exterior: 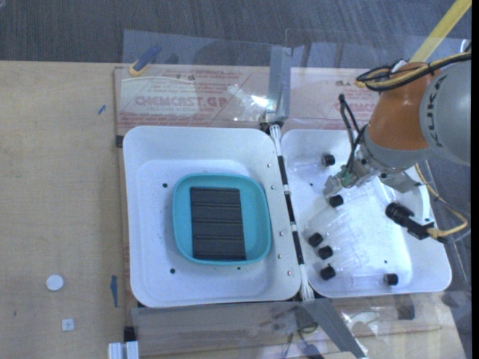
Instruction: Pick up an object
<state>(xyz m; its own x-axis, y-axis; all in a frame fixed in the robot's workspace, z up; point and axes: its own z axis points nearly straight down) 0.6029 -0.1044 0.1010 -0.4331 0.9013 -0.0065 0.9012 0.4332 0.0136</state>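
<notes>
The bench is pale wood and carries two shallow white bins side by side. Behind them, along the bench's far edge, lies a clear sheet under protective paper printed in red; the words "CHEMCAST GP" can be read on it, and the smaller print around them is too faint to make out.

In the left bin a teal square dish sits near the middle, and a dark grey ribbed block lies inside it, long side running from the bin's far edge towards its near edge.

The right bin holds several clear plastic pieces with black caps. One cap lies near the far left corner and another is just below it. Three more are grouped along the bin's left edge towards the near side, and one sits by the near edge. The clear bodies are hard to trace against the white floor.

The arm reaches over the far part of the right bin. Its orange band is in plain sight, and on the grey casing beside it the letters "KUK" run downwards before the frame cuts them off. The gripper points down between the two far black caps, close to both. Whether it is open or closed cannot be told, and nothing can be seen held in it.

On the bench's near left part lie a small white disc and a tiny white square.
</notes>
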